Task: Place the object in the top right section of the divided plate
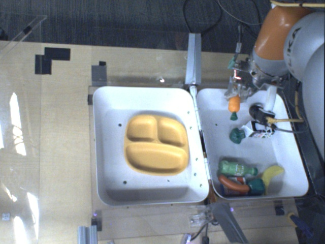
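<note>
A yellow divided plate (156, 144) lies in the left bin (109, 111), with two small sections at the top and one wide section below. Its top right section (171, 130) has nothing in it. My gripper (236, 93) hangs over the upper left part of the right bin (289, 151). It is shut on a small orange toy carrot (233, 104), which points down with its green end lowest. The carrot is to the right of the plate, across the wall between the two bins.
The right bin also holds a dark green lump (237, 135), a green bottle (237, 168), a red sausage-like piece (233, 185), a yellow banana (273, 173) and a teal piece (257, 186). A black cable fitting (261, 114) sits beside the gripper.
</note>
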### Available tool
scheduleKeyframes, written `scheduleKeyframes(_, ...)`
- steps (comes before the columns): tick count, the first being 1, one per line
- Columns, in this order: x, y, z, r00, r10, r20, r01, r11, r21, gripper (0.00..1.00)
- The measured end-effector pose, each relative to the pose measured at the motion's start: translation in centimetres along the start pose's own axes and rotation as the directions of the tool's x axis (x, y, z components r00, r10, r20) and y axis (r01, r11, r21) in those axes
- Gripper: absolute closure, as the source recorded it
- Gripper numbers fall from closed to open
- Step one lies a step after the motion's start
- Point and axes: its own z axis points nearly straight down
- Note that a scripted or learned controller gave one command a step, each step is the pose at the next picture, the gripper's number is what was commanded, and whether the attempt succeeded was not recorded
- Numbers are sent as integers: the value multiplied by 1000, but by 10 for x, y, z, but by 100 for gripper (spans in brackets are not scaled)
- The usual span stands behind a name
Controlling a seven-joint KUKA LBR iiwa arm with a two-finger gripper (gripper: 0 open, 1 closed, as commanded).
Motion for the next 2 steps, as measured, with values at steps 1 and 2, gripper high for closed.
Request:
scheduleKeyframes(1, 47, -34, 17, 989, -145, -2, 145, 989, 2, 100)
scheduleKeyframes(2, 91, -111, 17, 1000, 21, -3, -21, 1000, 3, 100)
